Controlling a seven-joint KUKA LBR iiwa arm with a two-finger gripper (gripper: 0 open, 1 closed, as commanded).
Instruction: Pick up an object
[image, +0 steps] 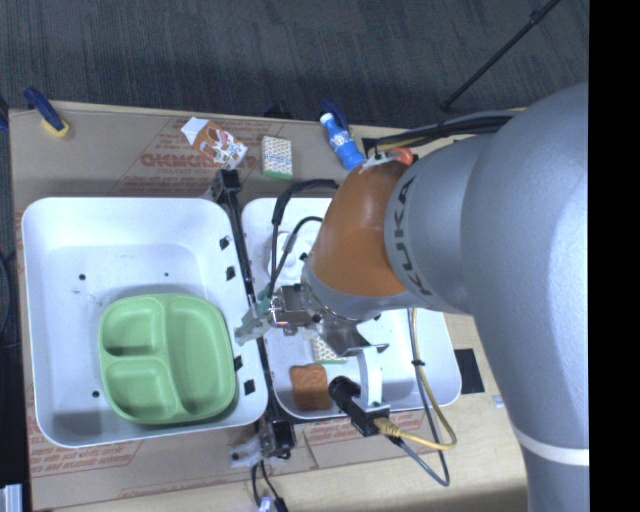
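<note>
The gripper (345, 345) hangs low in the right-hand white bin (440, 385), at lower centre of the frame, largely hidden under the arm's orange band (355, 235); whether it is open or closed cannot be told. A brown block-shaped object (309, 385) lies just below-left of it on that bin's floor. A green divided tray (165, 357) sits in the left bin (60, 260).

The grey arm (500, 230) reaches in from the right, orange-banded wrist (360, 235) angled downward.
</note>
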